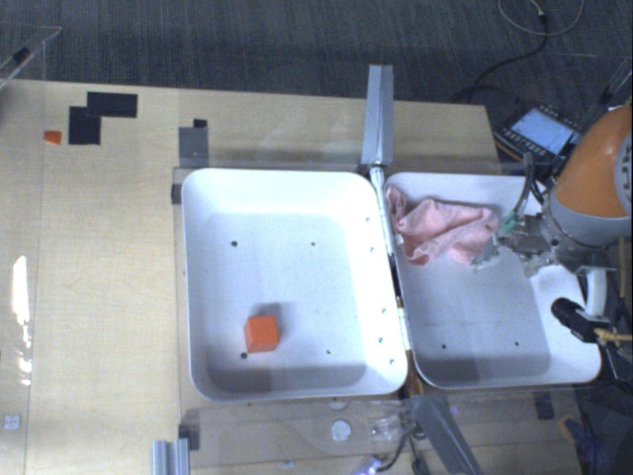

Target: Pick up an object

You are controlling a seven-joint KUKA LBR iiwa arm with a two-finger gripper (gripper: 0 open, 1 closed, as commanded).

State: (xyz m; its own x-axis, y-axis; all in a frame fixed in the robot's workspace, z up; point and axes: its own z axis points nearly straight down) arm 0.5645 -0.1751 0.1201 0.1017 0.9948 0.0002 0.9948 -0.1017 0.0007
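A crumpled pink cloth (440,230) lies in the right bin (495,349), against its upper left corner and the divider. My gripper (501,237) reaches in from the right and sits low at the cloth's right edge, touching or just over its fringe. The wrist and the orange band (593,181) hide what is behind the gripper. A small orange block (262,333) rests on the floor of the left bin (287,216), toward its lower left, far from the gripper.
A metal post (379,117) stands at the back between the two bins. Black and orange markers (94,117) lie on the wooden bench at the far left. A tablet (539,132) and cables sit behind the right bin.
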